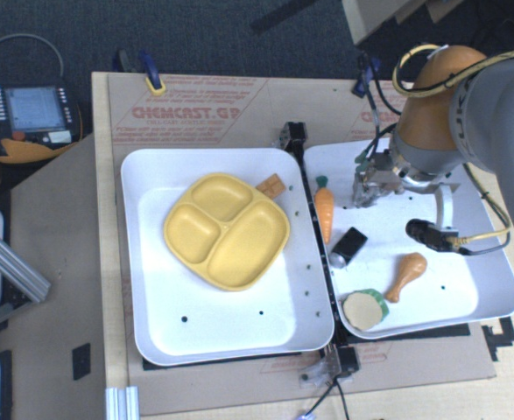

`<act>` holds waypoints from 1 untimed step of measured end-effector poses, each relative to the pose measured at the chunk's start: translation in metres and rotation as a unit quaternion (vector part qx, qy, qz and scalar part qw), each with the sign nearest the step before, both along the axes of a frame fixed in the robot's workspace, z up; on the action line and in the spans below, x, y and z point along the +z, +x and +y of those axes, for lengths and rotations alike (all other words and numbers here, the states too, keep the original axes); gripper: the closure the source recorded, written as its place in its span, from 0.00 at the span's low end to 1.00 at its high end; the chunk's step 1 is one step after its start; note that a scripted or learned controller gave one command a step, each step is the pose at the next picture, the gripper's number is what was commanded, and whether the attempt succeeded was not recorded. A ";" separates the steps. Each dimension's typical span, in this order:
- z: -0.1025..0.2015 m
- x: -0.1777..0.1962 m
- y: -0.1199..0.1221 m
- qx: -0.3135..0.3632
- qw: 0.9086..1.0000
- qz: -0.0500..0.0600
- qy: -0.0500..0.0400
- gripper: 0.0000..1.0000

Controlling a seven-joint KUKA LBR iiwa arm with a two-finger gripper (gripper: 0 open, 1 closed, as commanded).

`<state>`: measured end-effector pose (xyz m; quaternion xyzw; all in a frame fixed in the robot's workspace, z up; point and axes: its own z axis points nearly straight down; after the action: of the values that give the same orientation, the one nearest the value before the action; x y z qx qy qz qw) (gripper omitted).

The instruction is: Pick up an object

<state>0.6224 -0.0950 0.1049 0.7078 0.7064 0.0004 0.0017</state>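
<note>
Tool (368, 185) low over right bin's (493, 296) back part; finger state cannot tell. Nearest candidates: carrot (324, 211) by divider, black block (349, 244) just beyond. Risk: carrot hugs bin wall, fingers may strike rim, slip off. More open room around drumstick (405, 276).

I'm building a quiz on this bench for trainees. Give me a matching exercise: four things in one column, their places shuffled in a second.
Things:
1. yellow tray
2. carrot
3. drumstick
4. wooden block

Places:
A. right bin, by its left wall
B. middle of the left bin
C. right bin, front part
D. left bin, at the tray's back right edge

Pairs: 1-B, 2-A, 3-C, 4-D
</note>
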 end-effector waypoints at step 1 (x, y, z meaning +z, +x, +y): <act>-0.007 0.055 -0.006 0.000 1.000 -0.002 0.000 1.00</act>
<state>0.6164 -0.1024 0.1595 0.7075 0.7067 0.0017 0.0030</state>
